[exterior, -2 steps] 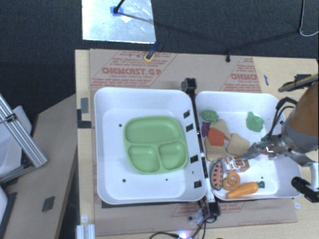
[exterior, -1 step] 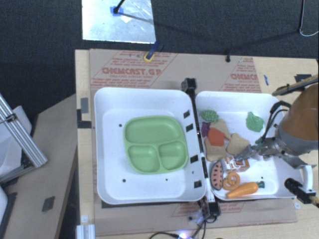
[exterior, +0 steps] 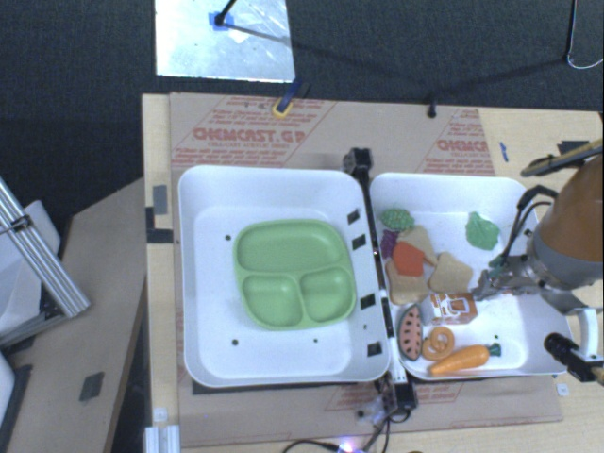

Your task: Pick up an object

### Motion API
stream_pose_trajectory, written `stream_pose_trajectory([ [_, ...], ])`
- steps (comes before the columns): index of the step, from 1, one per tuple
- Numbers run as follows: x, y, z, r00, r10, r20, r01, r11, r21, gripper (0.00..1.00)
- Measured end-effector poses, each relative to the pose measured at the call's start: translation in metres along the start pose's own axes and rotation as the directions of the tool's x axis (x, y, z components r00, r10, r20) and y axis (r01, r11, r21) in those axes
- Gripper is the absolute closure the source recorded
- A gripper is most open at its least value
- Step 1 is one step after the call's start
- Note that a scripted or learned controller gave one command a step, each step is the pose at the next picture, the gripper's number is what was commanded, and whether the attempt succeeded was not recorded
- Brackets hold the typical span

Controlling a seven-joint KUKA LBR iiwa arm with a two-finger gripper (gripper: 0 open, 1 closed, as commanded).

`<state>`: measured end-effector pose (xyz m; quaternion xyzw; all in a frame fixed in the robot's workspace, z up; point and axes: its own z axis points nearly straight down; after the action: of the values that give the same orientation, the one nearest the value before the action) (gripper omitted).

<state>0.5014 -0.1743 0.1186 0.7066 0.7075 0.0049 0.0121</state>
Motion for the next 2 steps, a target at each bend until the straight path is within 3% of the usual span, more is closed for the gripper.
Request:
stream_pose_trajectory([
  [1,0.004,-0.004,-0.060,1.000,-0.003,-0.008,0.003,1.000,0.019,1.00],
  [2,0.003,0.000,-0.109,1.000,-0.003,-0.008,0.003,1.000,0.017,1.00],
])
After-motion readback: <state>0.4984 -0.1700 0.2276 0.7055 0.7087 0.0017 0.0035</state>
